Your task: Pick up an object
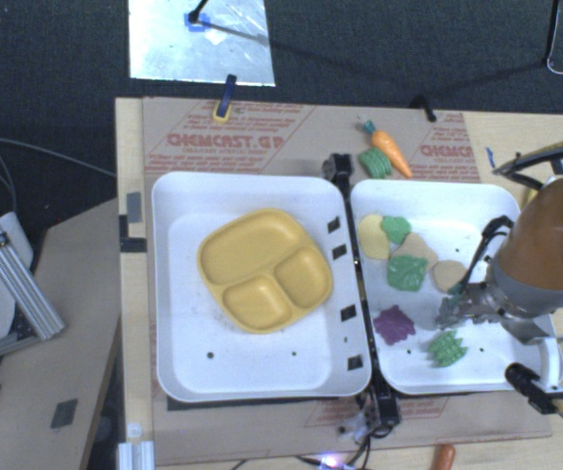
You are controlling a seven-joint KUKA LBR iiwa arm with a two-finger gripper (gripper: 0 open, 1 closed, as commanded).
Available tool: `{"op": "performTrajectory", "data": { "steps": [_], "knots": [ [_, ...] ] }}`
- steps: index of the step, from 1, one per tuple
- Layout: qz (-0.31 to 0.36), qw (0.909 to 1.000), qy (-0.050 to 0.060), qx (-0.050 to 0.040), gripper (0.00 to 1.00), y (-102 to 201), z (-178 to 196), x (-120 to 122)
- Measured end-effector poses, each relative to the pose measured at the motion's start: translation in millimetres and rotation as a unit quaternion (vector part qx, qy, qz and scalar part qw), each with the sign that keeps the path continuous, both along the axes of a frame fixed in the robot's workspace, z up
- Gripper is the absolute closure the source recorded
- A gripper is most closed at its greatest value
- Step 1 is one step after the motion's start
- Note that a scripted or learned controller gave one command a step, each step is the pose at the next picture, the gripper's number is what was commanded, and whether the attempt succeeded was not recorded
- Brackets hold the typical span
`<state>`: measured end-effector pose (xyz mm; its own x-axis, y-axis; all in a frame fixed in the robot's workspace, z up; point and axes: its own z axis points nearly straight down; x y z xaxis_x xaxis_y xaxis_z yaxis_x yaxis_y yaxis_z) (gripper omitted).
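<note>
Grey and orange-banded, the robot arm (545, 253) lowers its two-finger gripper (455, 311) into the right white bin (501, 199), just above a small green leafy toy (445, 349); whether the pincer is open or grasping anything cannot be told. A yellow compartment plate (264, 268) fills the left white bin (178, 262).

Small toy food pieces lie loose in the right white bin (516, 204): a pale yellow piece (372, 235) at the upper left touching a green leafy piece (396, 228), a cream piece (415, 248) over a green piece (405, 274), and a tan piece (447, 274) to their right. Lower down lie a purple piece (395, 324) and, apart from it, a light green ridged piece (446, 350)
</note>
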<state>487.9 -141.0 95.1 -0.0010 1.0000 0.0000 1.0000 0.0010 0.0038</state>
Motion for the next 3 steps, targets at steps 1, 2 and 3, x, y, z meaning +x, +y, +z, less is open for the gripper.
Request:
{"op": "performTrajectory", "data": {
  "steps": [1, 2, 3],
  "knots": [
    [0.003, 1.0000, 0.002, 0.0009, 1.00, 47.3, -11.3, -0.9],
    [0.007, 1.0000, -0.005, 0.0019, 1.00, 146.8, 95.4, 21.2],
    [0.005, 1.0000, -0.006, 0.0021, 1.00, 181.6, 219.4, 2.4]
  ]
}}
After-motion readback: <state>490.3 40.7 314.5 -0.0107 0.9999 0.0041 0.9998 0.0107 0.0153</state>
